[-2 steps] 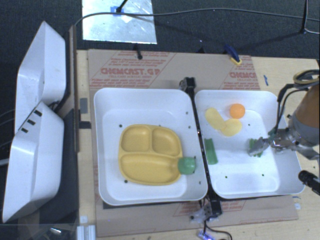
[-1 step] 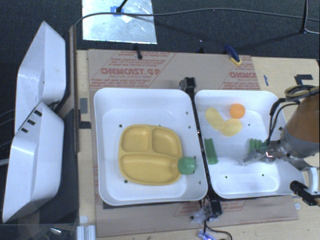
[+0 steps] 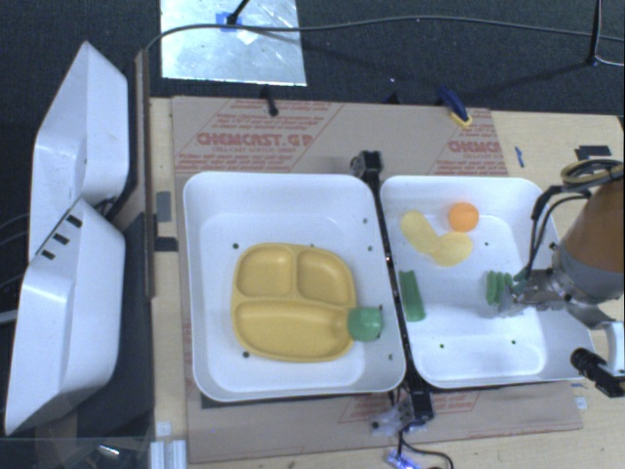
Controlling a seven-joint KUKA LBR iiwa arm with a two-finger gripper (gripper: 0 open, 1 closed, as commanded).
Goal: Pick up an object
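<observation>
- The arm (image 3: 596, 247) enters from the right edge over the right bin (image 3: 469, 360), its orange band just above the wrist.
- The gripper (image 3: 515, 296) sits low at the right side of that bin, touching or just beside a small green object (image 3: 498, 286) — whether it is open or closed on anything cannot be told here.
- In the same bin: an orange ball (image 3: 463, 216) near the back, touching a pale yellow banana-like piece (image 3: 435, 239), and a green strip (image 3: 410, 295) lying by the left wall.
- The left bin (image 3: 215, 360) holds a yellow divided plate (image 3: 293, 301) — a green round object (image 3: 366, 324) rests at its right-hand corner.
- Both bins stand on cardboard (image 3: 254, 135) covering the worktop.
</observation>
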